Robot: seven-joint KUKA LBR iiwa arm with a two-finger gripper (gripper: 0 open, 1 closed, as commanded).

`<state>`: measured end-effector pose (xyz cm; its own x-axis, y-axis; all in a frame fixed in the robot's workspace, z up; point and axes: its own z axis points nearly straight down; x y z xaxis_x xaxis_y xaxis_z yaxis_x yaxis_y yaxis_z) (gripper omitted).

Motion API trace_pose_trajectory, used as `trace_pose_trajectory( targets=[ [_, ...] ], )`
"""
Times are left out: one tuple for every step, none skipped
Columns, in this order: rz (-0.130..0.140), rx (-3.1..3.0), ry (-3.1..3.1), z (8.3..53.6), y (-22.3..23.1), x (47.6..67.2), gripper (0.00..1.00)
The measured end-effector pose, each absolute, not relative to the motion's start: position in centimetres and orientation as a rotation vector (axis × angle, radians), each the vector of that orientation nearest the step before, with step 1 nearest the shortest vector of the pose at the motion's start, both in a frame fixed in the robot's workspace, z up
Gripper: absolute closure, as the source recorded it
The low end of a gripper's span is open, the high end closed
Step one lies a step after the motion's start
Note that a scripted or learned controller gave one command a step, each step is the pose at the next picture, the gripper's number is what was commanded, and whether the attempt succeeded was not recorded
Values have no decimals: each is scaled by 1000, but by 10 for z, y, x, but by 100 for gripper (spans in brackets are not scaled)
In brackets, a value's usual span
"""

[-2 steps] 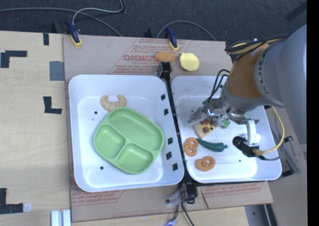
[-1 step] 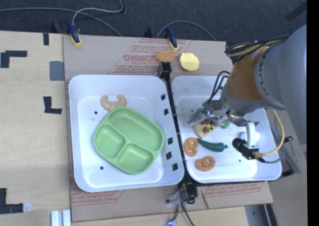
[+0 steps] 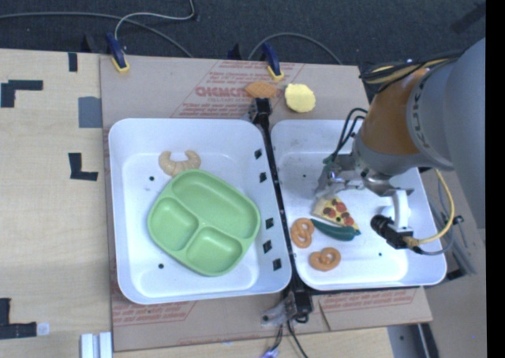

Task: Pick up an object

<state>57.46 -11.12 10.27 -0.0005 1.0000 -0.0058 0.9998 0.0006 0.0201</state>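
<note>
In the right bin (image 3: pixel 359 270) lie a toy pizza slice (image 3: pixel 334 210), a dark green pepper (image 3: pixel 334 229) just under it, and two pretzels (image 3: pixel 301 232) (image 3: pixel 324 258). My gripper (image 3: pixel 330 183) hangs low in that bin, just above and left of the pizza slice, close to touching it. The grey arm with its orange band (image 3: pixel 390 116) comes in from the upper right. In the left bin (image 3: pixel 126 214) a green divided plate (image 3: pixel 203 221) rests, with a tan croissant (image 3: pixel 179 162) at its upper left.
A yellow lump (image 3: pixel 300 98) and an orange-brown food piece (image 3: pixel 263 89) lie on the cardboard behind the bins. Two blue clamps (image 3: pixel 117 54) (image 3: pixel 272 61) grip the board's back edge. A cable loops by the arm at the right bin's right side (image 3: pixel 442 222).
</note>
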Motion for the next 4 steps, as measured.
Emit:
trace_pose_trajectory(
  targets=[
    [11,2211,2212,101,-111,573,0],
    [4,2218,2220,86,-115,528,0],
    [7,2214,2217,87,-114,522,0],
    [6,2215,2216,87,-109,507,0]
  ],
)
